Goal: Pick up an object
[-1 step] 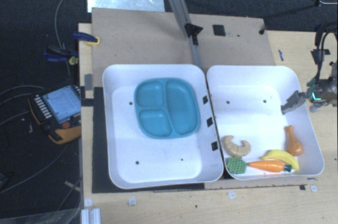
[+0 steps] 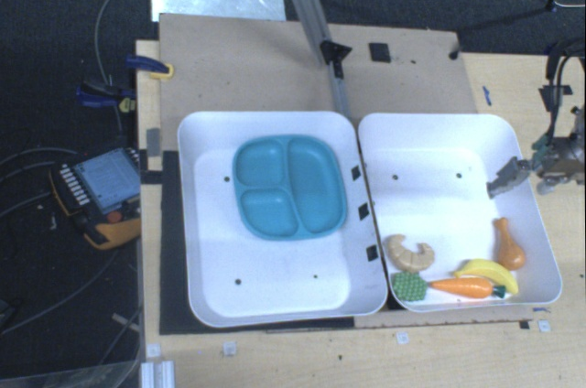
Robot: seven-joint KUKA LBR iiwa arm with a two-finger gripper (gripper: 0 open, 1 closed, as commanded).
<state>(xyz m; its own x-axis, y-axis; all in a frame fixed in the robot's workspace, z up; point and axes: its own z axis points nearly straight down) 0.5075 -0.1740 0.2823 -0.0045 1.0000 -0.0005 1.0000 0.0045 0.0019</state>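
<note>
Toy carrot (image 2: 462,287), banana (image 2: 490,273), broccoli (image 2: 409,286), croissant (image 2: 411,253) and drumstick (image 2: 508,243) crowd the right bin's (image 2: 430,134) near corner as the claw (image 2: 513,176), its state impossible to tell, hovers at the right rim, apparently approaching and needing to descend toward one.

No readable text, label or number anywhere. Small handheld device (image 2: 101,185) at left of frame, screen too blurred to make out.

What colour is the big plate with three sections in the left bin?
The divided plastic plate is light blue, seen in the camera view, inside the left white bin.
</note>
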